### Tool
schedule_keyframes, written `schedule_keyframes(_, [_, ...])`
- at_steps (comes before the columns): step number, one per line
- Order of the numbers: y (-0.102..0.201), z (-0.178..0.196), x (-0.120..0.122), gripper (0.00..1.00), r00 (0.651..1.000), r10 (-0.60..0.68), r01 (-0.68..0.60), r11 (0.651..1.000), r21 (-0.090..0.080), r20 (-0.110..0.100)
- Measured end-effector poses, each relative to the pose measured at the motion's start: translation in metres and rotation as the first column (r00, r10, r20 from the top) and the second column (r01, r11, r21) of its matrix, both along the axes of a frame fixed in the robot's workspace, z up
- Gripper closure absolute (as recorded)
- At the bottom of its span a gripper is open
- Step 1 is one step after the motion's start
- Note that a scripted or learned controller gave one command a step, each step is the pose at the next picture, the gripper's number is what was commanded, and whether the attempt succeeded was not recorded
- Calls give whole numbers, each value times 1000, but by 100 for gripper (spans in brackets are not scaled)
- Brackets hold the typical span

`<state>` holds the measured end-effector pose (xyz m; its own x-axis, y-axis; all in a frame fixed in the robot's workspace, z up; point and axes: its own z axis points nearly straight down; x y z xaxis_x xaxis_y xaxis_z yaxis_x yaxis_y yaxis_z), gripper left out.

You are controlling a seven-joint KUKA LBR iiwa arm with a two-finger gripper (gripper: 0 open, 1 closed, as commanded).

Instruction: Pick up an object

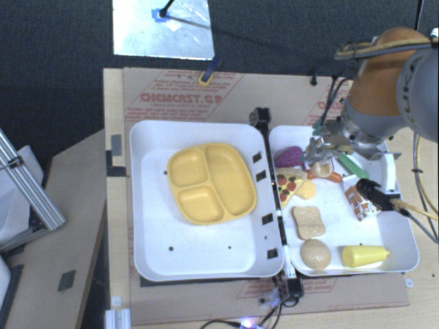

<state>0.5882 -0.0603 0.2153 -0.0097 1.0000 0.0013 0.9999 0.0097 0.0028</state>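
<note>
- Arm (391,81): grey with an orange band, entering from the right and bent down over the far part of the right bin.
- Gripper (321,157): low over the far left area of the right bin (405,252), just right of the purple toy; whether it is released or clenched cannot be told, and nothing is seen between it.
- Purple toy (289,156): far left corner of the right bin; long axis runs left to right, slightly tilted.
- Pizza slice (288,184): near side of the purple toy, tip pointing near-left toward the divider between the bins.
- Green piece (352,164): right of the gripper, long axis running from far-left to near-right.
- Bread slice (308,221): mid-bin, lying flat, long axis roughly far to near.
- Round tan toy (315,253): near edge of the right bin, just beyond the bread on the near side.
- Yellow toy (364,255): near right corner, long axis left to right, narrow end pointing right.
- Small brown-and-white box (358,203): right of the bread, beside a black cable end.
- Left bin (147,252): holds a yellow divided tray (211,182), tilted, with three compartments.
</note>
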Motion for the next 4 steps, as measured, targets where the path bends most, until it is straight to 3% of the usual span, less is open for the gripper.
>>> schedule_keyframes(2, [100, 7, 31, 100, 1000, -2, 2, 1000, -1, 0])
schedule_keyframes(3, [155, 10, 58, 100, 1000, 0, 0, 1000, 1, 2])
schedule_keyframes(4, [141, 20, 54, 100, 1000, -9, 9, 1000, -1, 0])
